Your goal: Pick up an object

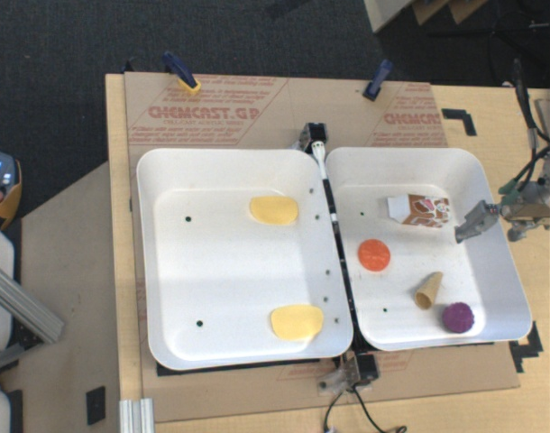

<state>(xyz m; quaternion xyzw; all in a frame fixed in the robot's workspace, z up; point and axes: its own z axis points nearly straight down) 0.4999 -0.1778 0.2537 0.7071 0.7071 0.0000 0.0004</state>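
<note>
The grey end effector [471, 223], its grip state impossible to tell, hangs just right of the brown-and-white carton [419, 210], so a descent here could strike the white bin's wall [499, 207].

arm [538, 207] cut off at right edge, jaws perhaps blurred
</note>
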